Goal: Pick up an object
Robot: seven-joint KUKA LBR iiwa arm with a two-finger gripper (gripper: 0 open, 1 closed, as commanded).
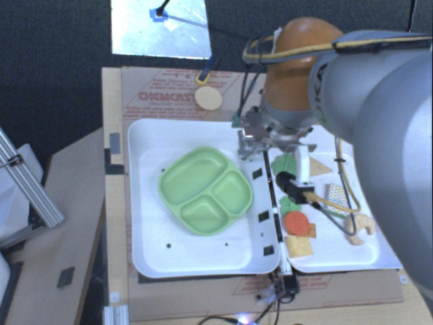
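Camera view is giving me a slanted look down at both bins, and the arm (379, 100) is blocking much of what I am trying to read. Its grey bulk is covering the far right corner and right side of the right bin (338, 259), so I am not seeing what is lying beneath it. The gripper (269, 141) is hanging over the far end of the rims where the two bins are meeting; I cannot tell whether it is clenched or released, and I am seeing nothing held in it.

The left bin (149, 249) is holding a green plate (205, 190) with three sections, lying flat near the middle.

The right bin is holding the small things. A green piece (284, 162) is sitting just below the gripper, partly hidden by it. A tan wedge (319, 166) is lying beside that, with a patterned card (335, 195) nearer to me. A red disc (295, 222) is touching a yellow square (299, 247) near the front left of this bin. A pale bone-shaped toy (362, 229) is lying at the right, partly cut off by the arm.

Behind the bins, a round wooden disc (208, 98) is resting on the cardboard (169, 93), with a shiny sheet (159, 19) farther back.
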